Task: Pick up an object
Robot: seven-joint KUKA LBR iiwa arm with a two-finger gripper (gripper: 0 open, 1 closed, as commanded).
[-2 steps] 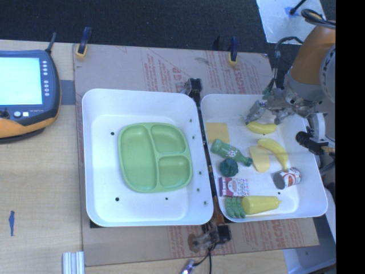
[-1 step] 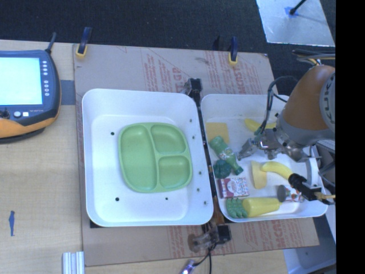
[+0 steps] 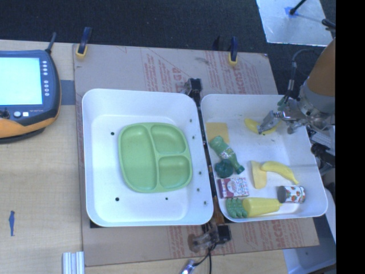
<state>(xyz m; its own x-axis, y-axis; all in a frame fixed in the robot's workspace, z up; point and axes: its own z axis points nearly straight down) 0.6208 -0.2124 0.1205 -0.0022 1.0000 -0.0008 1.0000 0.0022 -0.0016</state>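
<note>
My gripper (image 3: 278,124) hangs over the far part of the right bin (image 3: 319,178), its fingers spread open, with one fingertip (image 3: 266,125) next to a small yellow piece (image 3: 251,124). Nothing sits between the fingers. Lower in that bin lie a yellow banana (image 3: 278,170), a pale yellow wedge (image 3: 259,176), a green bottle (image 3: 221,148), a dark green broccoli piece (image 3: 224,168), a pink-and-white packet (image 3: 233,186), a corn cob (image 3: 255,206) and a small white bottle with an orange label (image 3: 291,194). A yellow flat slice (image 3: 217,132) rests near the bin's left wall.
The left bin (image 3: 97,153) holds a green divided plate (image 3: 154,156). A tablet-like pendant (image 3: 25,90) lies on the bench at the far left. Clamps (image 3: 83,43) grip the board's back edge.
</note>
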